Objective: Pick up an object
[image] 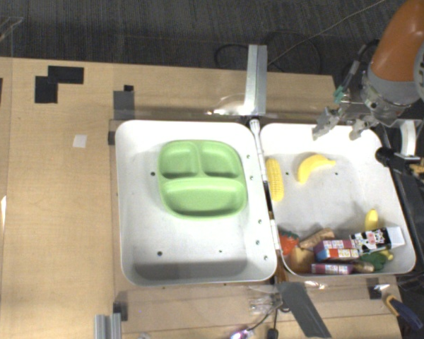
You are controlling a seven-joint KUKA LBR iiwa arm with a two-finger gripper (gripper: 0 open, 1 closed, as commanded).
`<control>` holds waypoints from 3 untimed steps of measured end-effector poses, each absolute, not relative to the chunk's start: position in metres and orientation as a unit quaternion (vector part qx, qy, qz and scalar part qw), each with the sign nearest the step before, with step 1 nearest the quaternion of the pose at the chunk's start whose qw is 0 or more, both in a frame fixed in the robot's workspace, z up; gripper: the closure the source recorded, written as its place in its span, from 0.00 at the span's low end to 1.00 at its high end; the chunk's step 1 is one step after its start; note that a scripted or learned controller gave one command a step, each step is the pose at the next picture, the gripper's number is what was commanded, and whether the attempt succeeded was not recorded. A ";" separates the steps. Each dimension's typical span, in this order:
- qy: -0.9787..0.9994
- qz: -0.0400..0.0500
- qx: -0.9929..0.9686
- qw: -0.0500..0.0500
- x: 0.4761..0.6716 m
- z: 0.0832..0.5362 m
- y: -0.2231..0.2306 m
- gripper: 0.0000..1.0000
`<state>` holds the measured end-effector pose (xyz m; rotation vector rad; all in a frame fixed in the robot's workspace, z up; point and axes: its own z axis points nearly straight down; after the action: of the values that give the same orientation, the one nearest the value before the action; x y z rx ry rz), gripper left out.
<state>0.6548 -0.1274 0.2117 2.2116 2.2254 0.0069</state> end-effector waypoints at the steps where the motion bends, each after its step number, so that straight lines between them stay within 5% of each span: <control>1: 0.759 0.002 0.651 0.003 0.670 0.151 -0.173 0.00; 2: 0.761 0.004 0.649 0.007 0.673 0.164 -0.172 1.00; 3: 0.762 0.006 0.647 0.011 0.675 0.178 -0.171 1.00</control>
<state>0.6754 -0.1712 0.1779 2.0200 2.3779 0.0177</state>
